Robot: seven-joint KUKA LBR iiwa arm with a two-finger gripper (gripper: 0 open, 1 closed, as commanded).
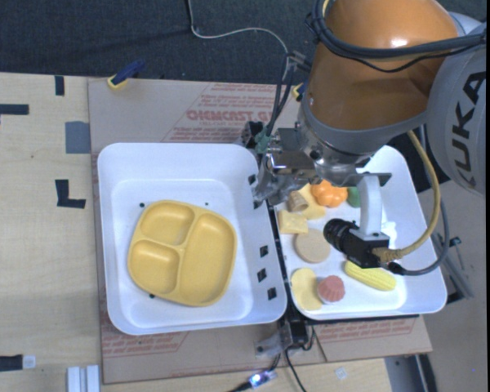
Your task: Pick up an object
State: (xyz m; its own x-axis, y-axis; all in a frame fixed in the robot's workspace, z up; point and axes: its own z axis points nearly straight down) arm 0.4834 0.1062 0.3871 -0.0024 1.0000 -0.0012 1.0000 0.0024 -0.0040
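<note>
Pincer (287, 188) low over right bin's (408, 300) near-left corner, just left of tan wedge (297, 202); finger state cannot be told.

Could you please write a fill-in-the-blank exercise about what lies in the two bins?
1. The yellow divided plate lies in the ____ bin.
2. The plate has ____ compartments.
3. The corn cob lies near the ____ edge of the right bin.
4. The arm hangs over the ____ bin.

Missing words: left; three; front; right
</note>
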